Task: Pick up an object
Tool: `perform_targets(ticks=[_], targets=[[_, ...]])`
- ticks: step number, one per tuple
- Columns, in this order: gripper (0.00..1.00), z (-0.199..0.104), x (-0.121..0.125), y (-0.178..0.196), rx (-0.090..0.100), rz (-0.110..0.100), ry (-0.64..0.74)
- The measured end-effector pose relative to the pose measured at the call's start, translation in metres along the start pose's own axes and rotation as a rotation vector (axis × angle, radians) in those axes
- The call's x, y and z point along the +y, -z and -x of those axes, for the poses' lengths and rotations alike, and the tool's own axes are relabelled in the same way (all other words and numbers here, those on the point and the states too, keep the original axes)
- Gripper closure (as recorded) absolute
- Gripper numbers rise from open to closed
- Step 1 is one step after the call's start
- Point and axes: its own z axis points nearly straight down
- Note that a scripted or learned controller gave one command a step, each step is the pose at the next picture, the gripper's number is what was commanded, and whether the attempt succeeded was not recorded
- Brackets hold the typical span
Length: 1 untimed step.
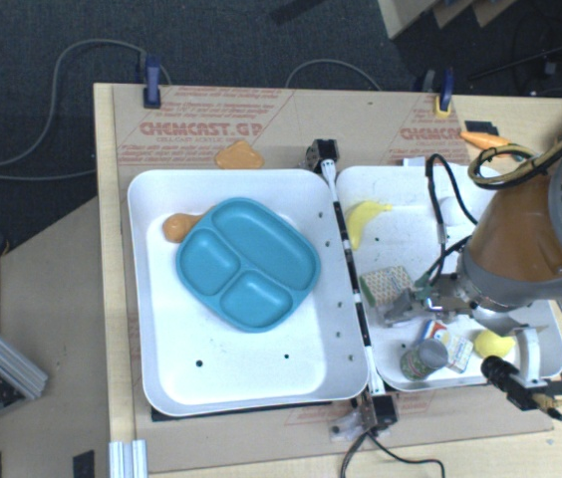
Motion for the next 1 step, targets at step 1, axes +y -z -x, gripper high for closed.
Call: perform_targets(ticks=[1], targets=[[0.0, 0.0321, 0.0337, -0.0242, -0.005, 0.008, -0.004]])
